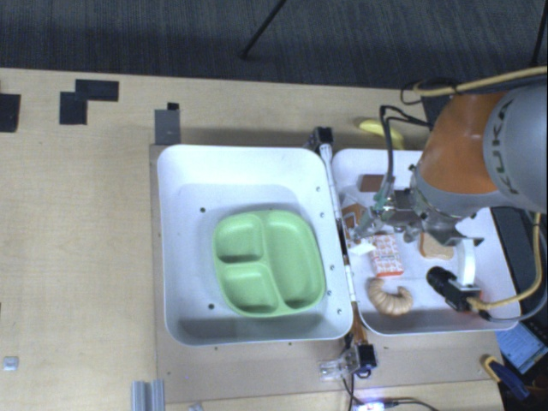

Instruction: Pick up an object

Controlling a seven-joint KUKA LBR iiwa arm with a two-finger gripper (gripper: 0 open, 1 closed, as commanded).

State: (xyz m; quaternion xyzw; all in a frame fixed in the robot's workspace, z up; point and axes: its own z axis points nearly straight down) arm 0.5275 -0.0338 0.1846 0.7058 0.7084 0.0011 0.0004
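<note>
My gripper [370, 219] hangs low over the left part of the right bin [488, 319], close to the wall shared with the left bin. Just below it lies a small red and white packet [387, 256]. A tan croissant [390, 299] rests near the bin's front edge. A slice of toast [434, 247] lies to the right of the packet, partly under the wrist. A small brown piece [371, 182] sits at the back of the bin. The arm [467, 148] covers much of the bin's right half.
The left bin [184, 229] holds a green divided plate [268, 261]. A yellow thing [374, 128] lies on the bench behind the right bin. Black marks sit on the bench at the far left.
</note>
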